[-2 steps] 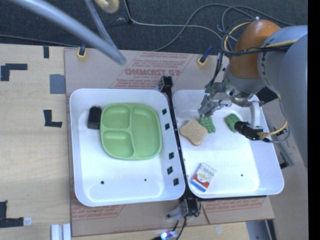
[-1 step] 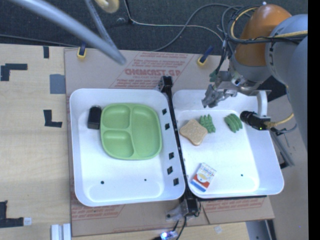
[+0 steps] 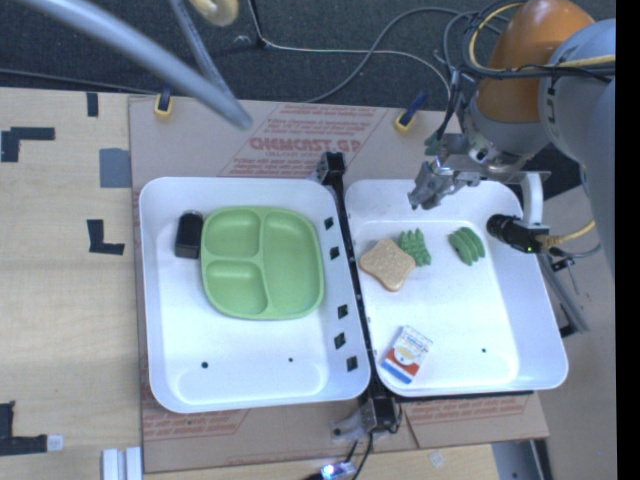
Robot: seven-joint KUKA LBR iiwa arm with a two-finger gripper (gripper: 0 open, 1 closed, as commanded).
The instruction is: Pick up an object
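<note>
The right bin (image 3: 520, 358) holds a tan slice of bread (image 3: 387, 264), a green leafy piece (image 3: 415, 247), a green pod-shaped piece (image 3: 466, 244) and a small white, red and blue carton (image 3: 405, 354). My gripper (image 3: 424, 196) hangs over the far part of that bin, above and behind the bread and the leafy piece, with nothing seen between its fingers. In the left bin (image 3: 170, 358) lie a green divided plate (image 3: 263, 262) and a small black block (image 3: 188, 235) at the plate's left edge.
A black divider (image 3: 343, 278) runs between the two bins. Both bins sit on a cardboard sheet (image 3: 300, 133) on the wooden bench. Cables trail across the dark floor behind.
</note>
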